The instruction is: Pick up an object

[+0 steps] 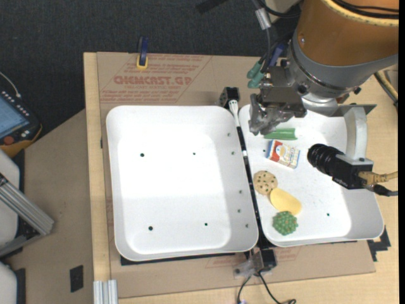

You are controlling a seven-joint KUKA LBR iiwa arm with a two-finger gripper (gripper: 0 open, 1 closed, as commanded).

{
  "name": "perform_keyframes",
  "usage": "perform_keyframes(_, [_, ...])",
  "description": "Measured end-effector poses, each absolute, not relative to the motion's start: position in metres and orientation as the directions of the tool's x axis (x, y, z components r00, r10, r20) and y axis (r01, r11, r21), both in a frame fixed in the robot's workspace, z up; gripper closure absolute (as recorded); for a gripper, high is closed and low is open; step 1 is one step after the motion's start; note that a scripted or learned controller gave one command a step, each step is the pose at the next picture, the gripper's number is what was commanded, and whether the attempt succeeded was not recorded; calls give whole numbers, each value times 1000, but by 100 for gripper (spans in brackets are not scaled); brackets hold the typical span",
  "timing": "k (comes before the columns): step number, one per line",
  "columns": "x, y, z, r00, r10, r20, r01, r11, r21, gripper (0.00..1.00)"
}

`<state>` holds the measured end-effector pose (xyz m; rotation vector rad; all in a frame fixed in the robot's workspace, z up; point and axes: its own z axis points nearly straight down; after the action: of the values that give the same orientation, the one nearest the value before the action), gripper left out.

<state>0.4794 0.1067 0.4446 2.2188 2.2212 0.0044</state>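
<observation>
Objects are lying in the right bin (361,223), right of frame centre: a green stick (281,133) uppermost, a small red, white and blue carton (282,154) below it, then a cookie (265,182), a yellow piece (285,201) and a green knobbly ball (285,223). The gripper (261,124) is hovering just left of the green stick; its state cannot be told. The left bin (117,189) is sitting beside.

Green broccoli (285,223), yellow chip (285,201), speckled tan cookie (265,182), possibly chocolate-chipped.
</observation>
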Motion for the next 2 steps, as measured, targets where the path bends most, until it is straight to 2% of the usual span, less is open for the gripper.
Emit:
perform_keyframes(1, [479, 67, 401, 5, 1000, -2, 1000, -5, -6, 100])
perform_keyframes(2, [480, 70, 414, 1, 1000, 0, 1000, -1, 2, 100])
